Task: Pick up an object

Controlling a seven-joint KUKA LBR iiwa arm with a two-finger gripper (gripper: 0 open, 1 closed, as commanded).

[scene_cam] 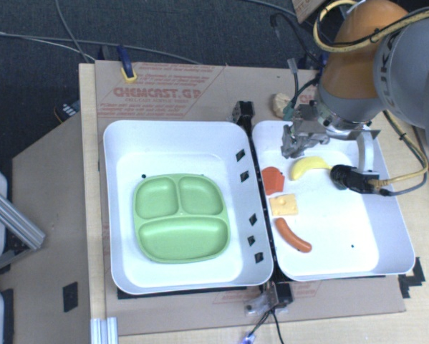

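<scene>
Gripper hangs low over the right bin, its grasp impossible to judge, poised for a pick with the banana just below it.

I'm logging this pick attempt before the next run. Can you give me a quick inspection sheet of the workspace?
Surface: two white bins side by side, left bin and right bin, on a cardboard sheet.
Job's things: banana, red piece, cheese slice and sausage in the right bin.
Clutter: green divided tray in the left bin.
Grippers: gripper above the right bin's far end, beside the banana.
Cables: yellow hose on the arm; dark cables on the floor.
Surroundings: dark carpet.
</scene>
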